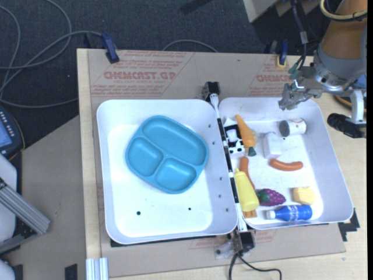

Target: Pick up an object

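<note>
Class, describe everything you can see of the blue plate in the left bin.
The blue plate is a rounded, glossy, plastic-looking tray, light blue, split by raised ridges into three compartments: one large, two smaller. It lies flat, turned at a slant, toward the far side of the left bin, resting on its floor. Nothing lies in it.

Robot lab: bench w/ white bins, loose cables, dark carpet
</note>
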